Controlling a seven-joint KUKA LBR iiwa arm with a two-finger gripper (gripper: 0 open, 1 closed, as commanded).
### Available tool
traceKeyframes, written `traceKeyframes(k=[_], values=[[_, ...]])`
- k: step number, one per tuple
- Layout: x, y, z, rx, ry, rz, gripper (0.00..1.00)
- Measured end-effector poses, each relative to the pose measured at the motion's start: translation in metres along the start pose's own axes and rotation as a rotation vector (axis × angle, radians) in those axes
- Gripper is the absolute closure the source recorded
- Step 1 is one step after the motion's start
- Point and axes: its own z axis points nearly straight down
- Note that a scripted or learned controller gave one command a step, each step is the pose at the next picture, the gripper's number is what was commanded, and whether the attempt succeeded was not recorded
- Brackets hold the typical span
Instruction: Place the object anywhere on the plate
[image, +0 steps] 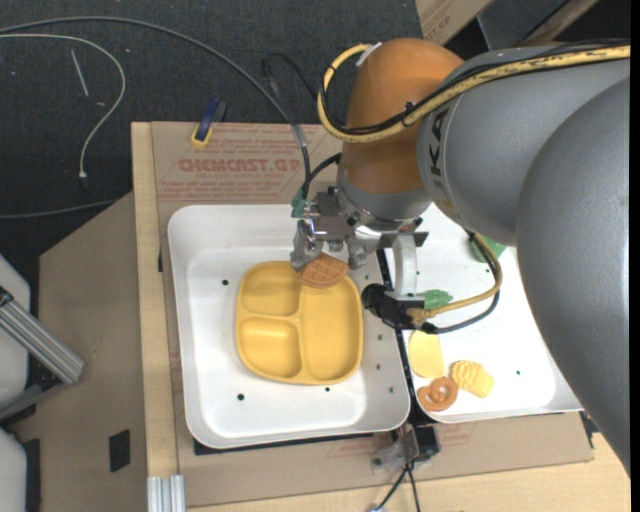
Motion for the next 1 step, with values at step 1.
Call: traceKeyframes(k=[1], values=[[-0.0039, 0.0005, 0.0004, 0.001, -0.002, 0.006, 0.00]])
